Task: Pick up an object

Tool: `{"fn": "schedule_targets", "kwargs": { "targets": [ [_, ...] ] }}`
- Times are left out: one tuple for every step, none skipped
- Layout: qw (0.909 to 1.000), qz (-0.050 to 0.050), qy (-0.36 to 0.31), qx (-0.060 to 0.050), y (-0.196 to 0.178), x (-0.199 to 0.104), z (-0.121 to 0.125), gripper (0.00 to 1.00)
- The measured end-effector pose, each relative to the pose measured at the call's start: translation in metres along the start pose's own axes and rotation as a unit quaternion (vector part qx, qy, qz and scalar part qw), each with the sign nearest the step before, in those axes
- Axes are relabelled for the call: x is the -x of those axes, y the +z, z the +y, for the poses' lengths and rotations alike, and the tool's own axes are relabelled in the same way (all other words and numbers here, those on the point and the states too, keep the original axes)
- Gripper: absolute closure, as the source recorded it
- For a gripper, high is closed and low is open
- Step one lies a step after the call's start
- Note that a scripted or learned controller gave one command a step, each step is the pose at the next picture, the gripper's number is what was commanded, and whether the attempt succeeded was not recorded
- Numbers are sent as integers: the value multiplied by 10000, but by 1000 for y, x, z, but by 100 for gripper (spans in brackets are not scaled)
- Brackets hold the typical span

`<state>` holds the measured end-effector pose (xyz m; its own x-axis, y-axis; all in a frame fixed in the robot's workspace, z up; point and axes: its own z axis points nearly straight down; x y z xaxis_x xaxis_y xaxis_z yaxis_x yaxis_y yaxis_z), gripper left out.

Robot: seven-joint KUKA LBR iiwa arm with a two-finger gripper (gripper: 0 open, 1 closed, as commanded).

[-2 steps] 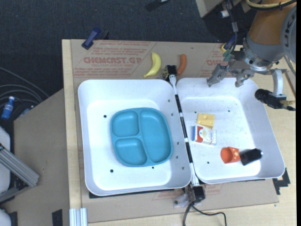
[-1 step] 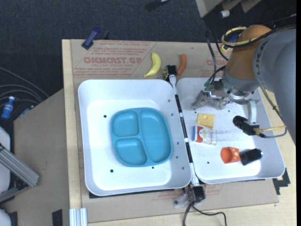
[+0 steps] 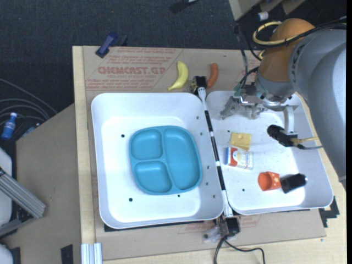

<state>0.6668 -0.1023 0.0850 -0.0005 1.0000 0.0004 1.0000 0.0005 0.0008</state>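
Note:
My gripper (image 3: 242, 111) hangs over the far end of the right bin (image 3: 313, 199), open, with bare bin floor between its fingers. Below it in the view lies a yellow block (image 3: 240, 141). A small white box with red and blue print (image 3: 238, 158) sits just in front of the block. Nearer the front of the bin is an orange piece (image 3: 269, 181) with a black piece (image 3: 293, 182) touching its right side. None of these touches the gripper.
The left bin (image 3: 107, 202) holds a blue divided plate (image 3: 165, 159). On the bench behind the bins lie a yellow banana (image 3: 179, 76) and an orange sausage-shaped toy (image 3: 212, 75). A blue object (image 3: 106, 44) rests at the bench's far left corner.

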Motion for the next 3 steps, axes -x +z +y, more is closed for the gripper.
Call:
{"fn": "schedule_targets", "kwargs": {
  "targets": [
    [10000, 1, 7, -16, 1, 12, -72, 0],
    [10000, -12, 13, 44, -14, 13, -69, 100],
    [10000, -4, 13, 12, -11, 13, -70, 0]
  ]
}}
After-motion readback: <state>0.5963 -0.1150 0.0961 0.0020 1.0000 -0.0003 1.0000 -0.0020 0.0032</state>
